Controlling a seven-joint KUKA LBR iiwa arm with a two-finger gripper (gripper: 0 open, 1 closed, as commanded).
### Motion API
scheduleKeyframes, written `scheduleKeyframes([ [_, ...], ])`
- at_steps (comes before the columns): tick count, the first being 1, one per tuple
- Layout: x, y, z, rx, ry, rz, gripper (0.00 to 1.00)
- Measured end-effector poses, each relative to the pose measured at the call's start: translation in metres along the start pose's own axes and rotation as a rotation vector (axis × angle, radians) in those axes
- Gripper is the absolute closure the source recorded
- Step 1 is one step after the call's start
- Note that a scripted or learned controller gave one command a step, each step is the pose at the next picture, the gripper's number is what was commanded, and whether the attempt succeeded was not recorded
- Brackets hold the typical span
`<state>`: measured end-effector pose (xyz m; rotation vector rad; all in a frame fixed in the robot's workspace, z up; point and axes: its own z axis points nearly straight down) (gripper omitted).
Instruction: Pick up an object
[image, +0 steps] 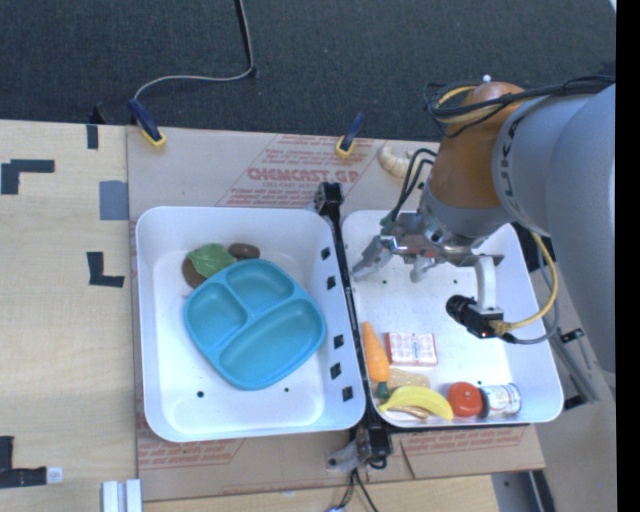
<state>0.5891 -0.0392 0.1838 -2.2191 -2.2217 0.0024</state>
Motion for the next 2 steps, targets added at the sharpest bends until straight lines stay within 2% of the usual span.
scheduleKeyframes([
  [1,0.0,0.0,0.0,0.0,0.0,0.0,0.0],
  [2,-0.022,0.079,-0.015,-0.002,-0.001,0.0,0.0],
])
